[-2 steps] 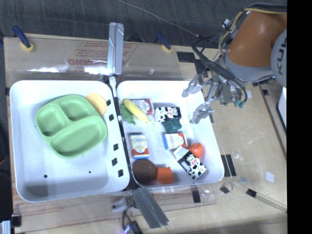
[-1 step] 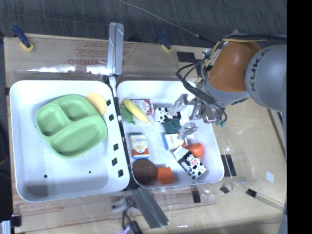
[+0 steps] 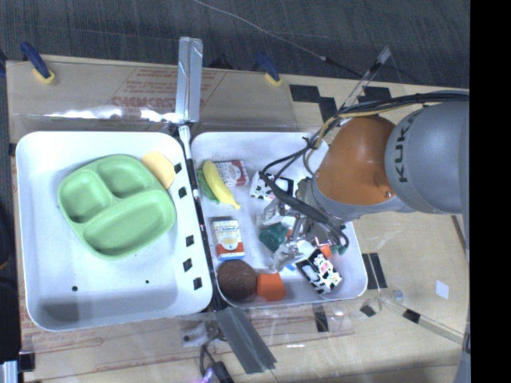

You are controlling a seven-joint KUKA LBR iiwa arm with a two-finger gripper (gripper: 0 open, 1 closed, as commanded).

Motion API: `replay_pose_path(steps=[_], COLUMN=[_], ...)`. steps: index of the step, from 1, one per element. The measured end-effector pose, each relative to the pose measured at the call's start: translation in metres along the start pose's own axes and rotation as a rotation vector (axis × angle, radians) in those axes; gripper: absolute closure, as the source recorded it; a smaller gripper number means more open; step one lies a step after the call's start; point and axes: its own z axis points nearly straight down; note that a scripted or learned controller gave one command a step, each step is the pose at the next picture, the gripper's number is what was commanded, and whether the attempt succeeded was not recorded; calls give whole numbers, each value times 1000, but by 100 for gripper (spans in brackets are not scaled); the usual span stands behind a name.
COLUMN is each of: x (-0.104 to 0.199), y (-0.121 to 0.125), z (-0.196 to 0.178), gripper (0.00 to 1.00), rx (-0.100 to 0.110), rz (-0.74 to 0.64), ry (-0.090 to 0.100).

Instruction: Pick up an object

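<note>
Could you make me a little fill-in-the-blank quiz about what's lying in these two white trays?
1. The green divided plate lies in the ____ bin.
2. The banana lies in the ____ bin.
3. The brown ball sits beside an ____ block.
4. The band above the arm's wrist is ____.

Missing words: left; right; orange; orange

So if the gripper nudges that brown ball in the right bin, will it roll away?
Probably only a little. The brown ball looks round, so it is apt to roll, but it sits in the right bin's near corner beside the orange block, which should stop it. Its surface looks matte and fuzzy, so likely not slippery.
</note>
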Motion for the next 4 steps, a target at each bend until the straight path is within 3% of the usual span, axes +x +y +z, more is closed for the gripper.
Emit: replay_pose_path(steps=[2,3,4], x=[1,1,-105], y=[0,54,62], z=[1,1,-17], gripper=[0,0,0], rx=[1,0,0], rz=[0,93,231], ry=[2,5,2])
